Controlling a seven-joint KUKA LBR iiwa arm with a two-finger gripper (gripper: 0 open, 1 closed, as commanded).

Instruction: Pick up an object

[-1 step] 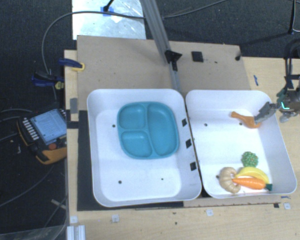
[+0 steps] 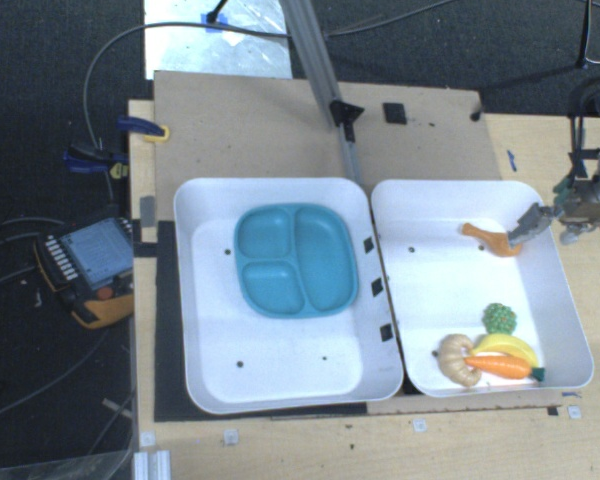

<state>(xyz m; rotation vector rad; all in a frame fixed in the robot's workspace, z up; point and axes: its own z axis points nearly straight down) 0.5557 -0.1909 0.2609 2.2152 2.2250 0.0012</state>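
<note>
Gripper (image 2: 532, 220) at right-middle of frame, tip touching an orange spoon-like piece (image 2: 490, 238); finger state cannot tell.
Piece lies in the right bin (image 2: 450, 318), upper part. Looks like light, stiff, smooth plastic, probably slippery; best taken across its thin handle end. Broccoli (image 2: 498, 318), banana (image 2: 508, 347), carrot (image 2: 500, 366) cluster at lower right; blue tray (image 2: 296, 260) in left bin.

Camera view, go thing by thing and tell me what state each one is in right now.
Blue divided plate: flat in left bin.
Orange spoon-like toy: lying in right bin, hand at its end.
Broccoli, banana, carrot, tan piece: clustered in right bin's near corner.
</note>
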